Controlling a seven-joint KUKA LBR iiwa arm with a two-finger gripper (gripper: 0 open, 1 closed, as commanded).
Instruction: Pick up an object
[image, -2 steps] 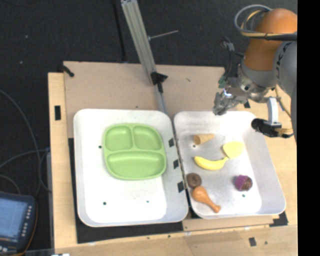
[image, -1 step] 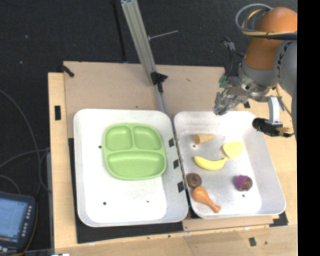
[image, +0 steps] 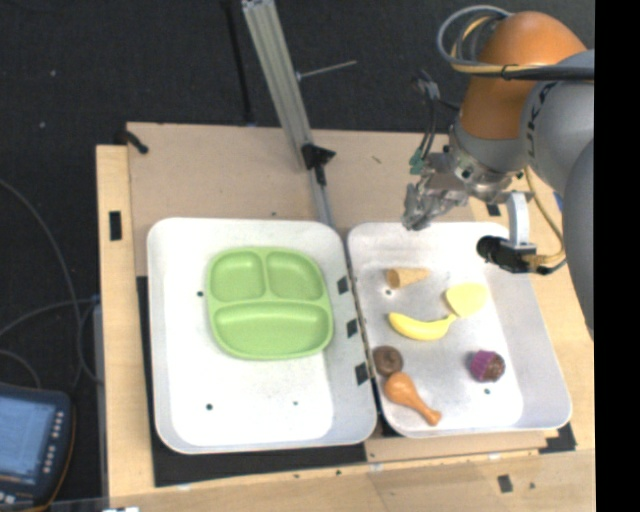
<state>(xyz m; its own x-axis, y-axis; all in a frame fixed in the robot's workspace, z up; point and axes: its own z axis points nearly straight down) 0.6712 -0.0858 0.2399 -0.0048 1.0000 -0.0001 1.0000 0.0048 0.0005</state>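
**White bins, six toy foods and one green plate**

White plastic makes up both bins: two of them, side by side on the wooden bench (image: 115, 330), their inner edges almost touching.

Nearest in the right bin (image: 540, 400) lies one orange drumstick (image: 409, 396), its thin end pointing to the near right. Just beyond it, close against its thick end, sits one brown doughnut (image: 387, 359). To the right of these, well apart, is one purple round fruit (image: 486, 366). Farther back, in the middle of the bin, one yellow banana (image: 419, 326) lies with its right tip touching or nearly touching one pale yellow slice (image: 466, 298). Farther still, near the bin's left side, is one small tan cone (image: 405, 277) lying flat. That makes six items in the right bin, one of each kind, none of them lifted.

One green plate (image: 270, 303) with three compartments sits in the left bin (image: 180, 400), toward its far half.

At the far edge of the right bin hangs the single gripper (image: 418, 216), below the arm's orange band and above the bin's far left corner. Nothing shows between its fingers; whether they stand open or closed I cannot tell. The cone is the item closest to it, well clear.
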